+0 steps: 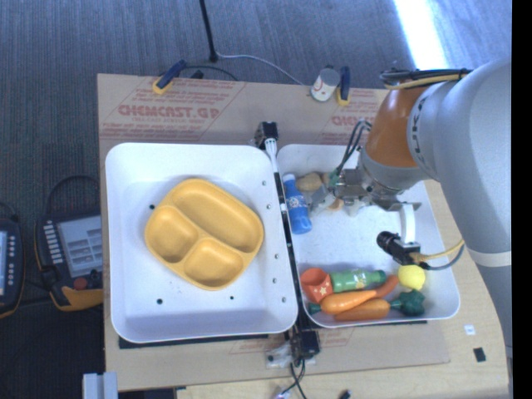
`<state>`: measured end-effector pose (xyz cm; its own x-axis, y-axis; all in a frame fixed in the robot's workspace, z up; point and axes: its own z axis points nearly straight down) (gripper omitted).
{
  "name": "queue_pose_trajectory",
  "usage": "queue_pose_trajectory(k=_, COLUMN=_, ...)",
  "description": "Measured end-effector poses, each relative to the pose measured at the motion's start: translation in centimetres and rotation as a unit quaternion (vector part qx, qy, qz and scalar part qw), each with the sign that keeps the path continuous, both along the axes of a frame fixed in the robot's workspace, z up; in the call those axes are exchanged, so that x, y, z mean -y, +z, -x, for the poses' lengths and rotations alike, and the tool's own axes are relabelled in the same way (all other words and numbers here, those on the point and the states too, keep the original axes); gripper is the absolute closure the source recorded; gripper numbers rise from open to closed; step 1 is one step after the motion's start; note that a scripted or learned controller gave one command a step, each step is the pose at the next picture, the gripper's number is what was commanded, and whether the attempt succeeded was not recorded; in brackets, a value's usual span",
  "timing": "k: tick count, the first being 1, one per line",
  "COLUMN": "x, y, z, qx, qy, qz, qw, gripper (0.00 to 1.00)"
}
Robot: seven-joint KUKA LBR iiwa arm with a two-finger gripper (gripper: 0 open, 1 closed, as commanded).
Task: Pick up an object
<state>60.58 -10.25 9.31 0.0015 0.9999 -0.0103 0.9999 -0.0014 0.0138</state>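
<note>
Camera view: nothing lifted yet; the pick is all ahead of me.
Blue bottle [295, 205] lies against the right bin's [440, 306] left wall; my pincer [345, 196] hovers just beside it, grip unreadable, nothing visibly held.

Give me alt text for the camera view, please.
A grey and orange robot arm reaches into the right white bin, which holds toy food and a blue bottle. The left white bin holds a yellow divided plate.
</note>
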Motion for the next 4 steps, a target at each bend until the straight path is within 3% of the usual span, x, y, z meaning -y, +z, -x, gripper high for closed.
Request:
queue_pose_trajectory(k=1, x=-3.3, y=9.2, z=-6.0, qx=-0.006, qy=0.002, qz=-0.0040, qw=1.0000, gripper=0.00)
queue_pose_trajectory(k=2, x=-1.0, y=0.3, z=0.1, qx=-0.007, qy=0.001, qz=-0.0048, qw=1.0000, gripper=0.00)
queue_pose_trajectory(k=3, x=-0.4, y=0.1, z=4.8, qx=0.008, qy=0.002, qz=-0.0009, qw=1.0000, gripper=0.00)
queue_pose_trajectory(k=4, x=-0.2, y=-0.1, z=-6.1, qx=-0.007, qy=0.004, qz=-0.0027, qw=1.0000, gripper=0.00)
